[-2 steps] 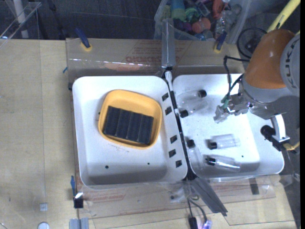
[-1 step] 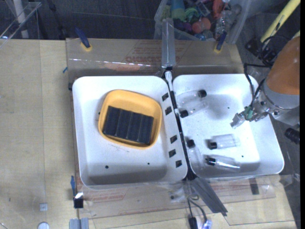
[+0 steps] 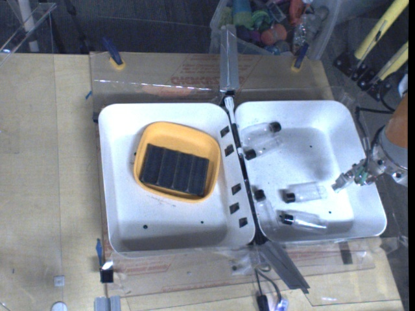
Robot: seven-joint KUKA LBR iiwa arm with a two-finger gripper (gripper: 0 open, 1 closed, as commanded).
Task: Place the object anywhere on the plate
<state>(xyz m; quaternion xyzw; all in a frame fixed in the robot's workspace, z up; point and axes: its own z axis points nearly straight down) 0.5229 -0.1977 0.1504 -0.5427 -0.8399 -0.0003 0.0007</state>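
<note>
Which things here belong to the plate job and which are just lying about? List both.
Job:
yellow plate holding a dark ridged block, left bin
three clear bottles, right bin: top, middle, bottom
end effector

Lying about:
tub of coloured toys
blue clamps

A robotics lab — taped-down white bins [image 3: 165,238] on a bench, toy-filled tub [image 3: 272,11] behind.
</note>
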